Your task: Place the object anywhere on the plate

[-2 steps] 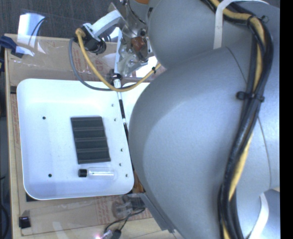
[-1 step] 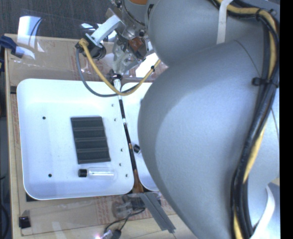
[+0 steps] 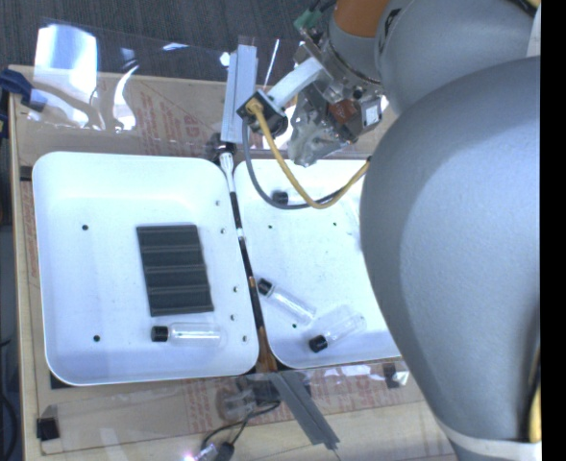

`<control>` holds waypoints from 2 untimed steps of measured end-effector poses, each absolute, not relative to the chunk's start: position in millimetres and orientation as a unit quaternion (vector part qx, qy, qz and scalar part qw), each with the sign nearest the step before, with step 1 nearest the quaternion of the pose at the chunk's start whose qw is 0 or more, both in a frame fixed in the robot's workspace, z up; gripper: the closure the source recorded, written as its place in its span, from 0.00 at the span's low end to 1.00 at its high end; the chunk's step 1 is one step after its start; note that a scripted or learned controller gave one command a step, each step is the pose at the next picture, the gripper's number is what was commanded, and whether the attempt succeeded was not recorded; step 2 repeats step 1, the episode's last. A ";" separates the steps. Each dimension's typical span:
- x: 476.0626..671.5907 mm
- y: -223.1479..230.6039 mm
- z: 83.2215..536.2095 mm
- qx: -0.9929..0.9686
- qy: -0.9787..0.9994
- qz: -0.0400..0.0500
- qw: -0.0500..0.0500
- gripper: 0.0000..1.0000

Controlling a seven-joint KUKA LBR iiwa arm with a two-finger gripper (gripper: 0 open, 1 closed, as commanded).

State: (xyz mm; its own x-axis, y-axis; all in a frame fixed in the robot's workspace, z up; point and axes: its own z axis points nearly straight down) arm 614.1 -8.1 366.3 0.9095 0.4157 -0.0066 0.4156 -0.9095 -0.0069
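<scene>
A dark ribbed plate (image 3: 174, 269) lies flat in the middle of the left bin (image 3: 71, 190). Just below its front edge lies a clear vial with a black cap (image 3: 182, 333) on the bin floor, not on the plate. Two more clear black-capped vials rest in the right bin (image 3: 311, 238), one (image 3: 284, 300) near its left wall and one (image 3: 331, 330) near the front edge. My gripper (image 3: 305, 148) hangs over the back edge of the right bin, well away from all vials and from the plate. Nothing shows in its grasp.
A yellow cable (image 3: 292, 188) loops down from the wrist over the right bin, near a small black piece (image 3: 280, 198). The big grey arm (image 3: 455, 257) covers the right bin's right side. A metal bracket (image 3: 239, 89) stands behind the divider.
</scene>
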 end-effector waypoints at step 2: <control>610.3 81.1 348.0 -0.990 -0.144 0.001 0.000 1.00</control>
